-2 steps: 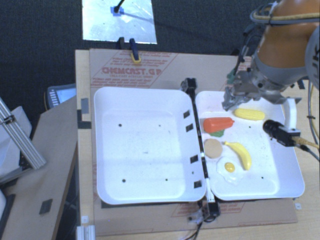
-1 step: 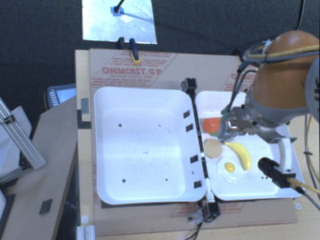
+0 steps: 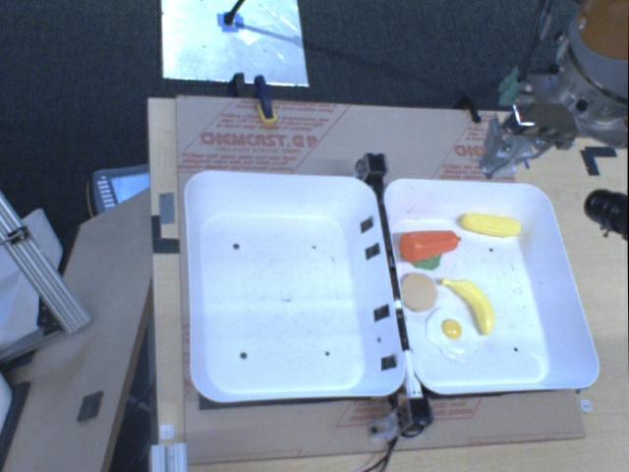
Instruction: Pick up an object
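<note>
On the bench [image 3: 295, 126], two white bins are sitting side by side, and we are hovering the gripper [image 3: 501, 155] above the right bin's [image 3: 560, 264] far rim, holding nothing. The corn cob [image 3: 490, 225] is lying just below, crosswise.

Look to your upper right and you see the arm [image 3: 597, 28]: a thick rounded body in pale grey metal, with an orange band across its topmost visible part. Below that the wrist widens into a silvery flange with a darker grey block fixed to it. Thin black cables loop along its left side, and a small green tag sits by them. The pincer [image 3: 497, 155] is slim, made of shiny, partly see-through grey parts, too blurred to make out screws or markings.
</note>
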`<control>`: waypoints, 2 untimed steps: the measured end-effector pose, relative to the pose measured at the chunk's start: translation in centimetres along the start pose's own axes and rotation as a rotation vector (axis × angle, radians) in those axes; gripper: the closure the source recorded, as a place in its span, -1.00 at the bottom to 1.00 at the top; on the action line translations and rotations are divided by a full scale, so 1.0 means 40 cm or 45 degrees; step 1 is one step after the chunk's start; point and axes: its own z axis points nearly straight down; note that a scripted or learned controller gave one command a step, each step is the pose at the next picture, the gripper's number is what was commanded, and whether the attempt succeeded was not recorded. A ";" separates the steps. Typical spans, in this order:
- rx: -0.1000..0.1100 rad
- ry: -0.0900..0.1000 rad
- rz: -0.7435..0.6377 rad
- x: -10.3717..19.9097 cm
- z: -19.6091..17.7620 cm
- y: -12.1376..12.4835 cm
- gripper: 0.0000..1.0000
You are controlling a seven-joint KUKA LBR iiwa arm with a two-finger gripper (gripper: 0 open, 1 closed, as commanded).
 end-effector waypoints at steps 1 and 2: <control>0.020 -0.001 -0.007 0.001 -0.004 -0.004 1.00; 0.017 -0.001 -0.014 0.001 -0.031 -0.002 1.00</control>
